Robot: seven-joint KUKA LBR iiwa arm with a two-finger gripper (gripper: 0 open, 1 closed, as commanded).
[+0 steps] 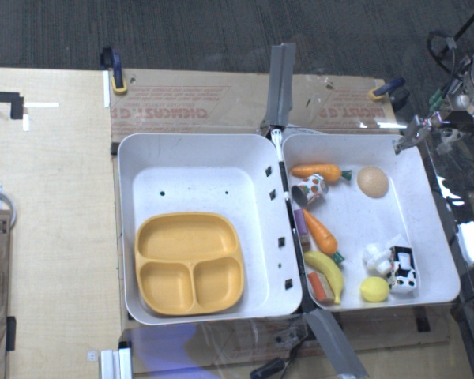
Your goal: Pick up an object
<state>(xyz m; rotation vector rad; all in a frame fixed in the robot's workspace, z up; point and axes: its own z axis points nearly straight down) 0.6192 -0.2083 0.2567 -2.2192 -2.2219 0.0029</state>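
Red print on cardboard sheet (221, 101) behind bins, upside down, reads roughly "CHEMCAST GP"; again at right.

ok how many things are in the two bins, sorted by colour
Orange: 2, a carrot and a second carrot
Yellow: 3, the divided plate, a banana, a lemon
Tan: 1, an egg
Black and white: 1, a cow-patterned toy
White: 1, a small lump
Mixed colours: 1, a small figure
Total: 9 clearly countable; a few slim items by the divider are too hidden to tell.
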